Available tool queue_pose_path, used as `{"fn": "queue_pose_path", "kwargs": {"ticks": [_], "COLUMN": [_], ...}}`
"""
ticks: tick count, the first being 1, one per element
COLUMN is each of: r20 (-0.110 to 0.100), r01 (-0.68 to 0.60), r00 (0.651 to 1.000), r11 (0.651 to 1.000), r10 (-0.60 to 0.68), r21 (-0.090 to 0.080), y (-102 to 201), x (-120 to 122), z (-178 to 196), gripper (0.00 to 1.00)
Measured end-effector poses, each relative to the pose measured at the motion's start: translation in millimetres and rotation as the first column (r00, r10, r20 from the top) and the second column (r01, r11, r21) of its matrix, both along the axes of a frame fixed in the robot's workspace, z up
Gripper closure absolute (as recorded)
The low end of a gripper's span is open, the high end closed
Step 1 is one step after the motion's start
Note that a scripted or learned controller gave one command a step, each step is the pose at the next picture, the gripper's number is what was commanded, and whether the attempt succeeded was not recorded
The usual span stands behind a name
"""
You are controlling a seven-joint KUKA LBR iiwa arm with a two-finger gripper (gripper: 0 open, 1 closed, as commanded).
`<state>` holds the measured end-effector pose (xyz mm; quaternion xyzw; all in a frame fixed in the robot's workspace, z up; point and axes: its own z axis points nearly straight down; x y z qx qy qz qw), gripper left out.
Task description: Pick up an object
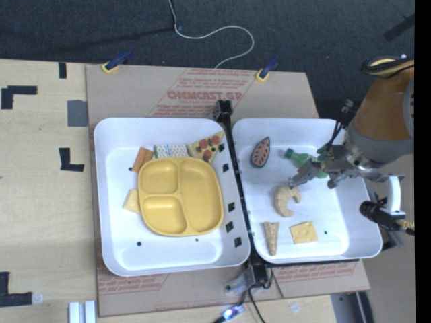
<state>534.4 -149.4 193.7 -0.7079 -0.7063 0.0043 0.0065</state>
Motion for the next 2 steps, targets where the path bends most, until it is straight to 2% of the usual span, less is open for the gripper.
{"fn": "queue_pose_path", "kwargs": {"ticks": [1,2], "r20": [0.013,0.009], "r01": [-0.004,-0.003], "r00": [1.000,1.000], "r11": [1.000,1.000], "r10": [0.004,0.003], "r21": [-0.002,-0.003], "y": [0.2,-5.2], "x": [3.1,5.9], "z": [7.0,-39.6], "gripper": [0.00,0.00]}}
